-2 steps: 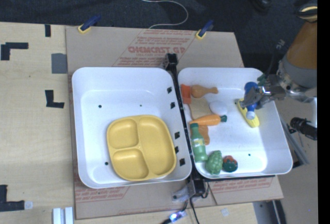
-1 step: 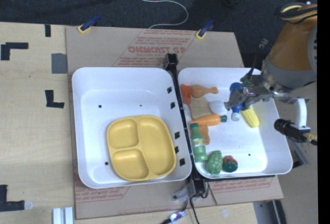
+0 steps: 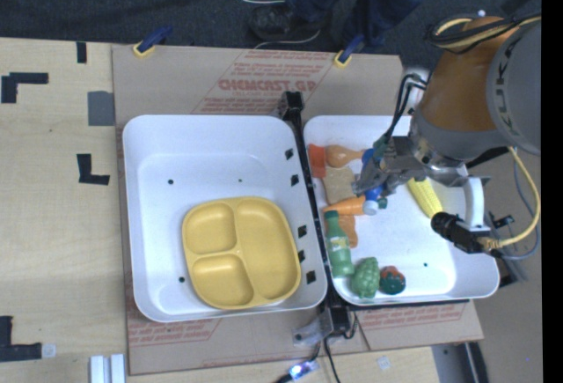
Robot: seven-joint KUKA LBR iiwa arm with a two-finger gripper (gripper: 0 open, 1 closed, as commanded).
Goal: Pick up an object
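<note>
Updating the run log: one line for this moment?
hand low in right bin | over food toys | yellow tray in left bin | no grasp seen

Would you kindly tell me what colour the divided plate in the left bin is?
The divided plate is yellow, seen best in the camera view.

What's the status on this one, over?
Gripper low in right bin, over orange carrot-like piece; grasp unclear. Yellow corn beside it. Yellow tray in left bin.

the gripper (image 3: pixel 374 189) hangs over toy food in the right bin (image 3: pixel 440 280); a yellow tray (image 3: pixel 239 251) fills the left bin (image 3: pixel 158 161).
</note>
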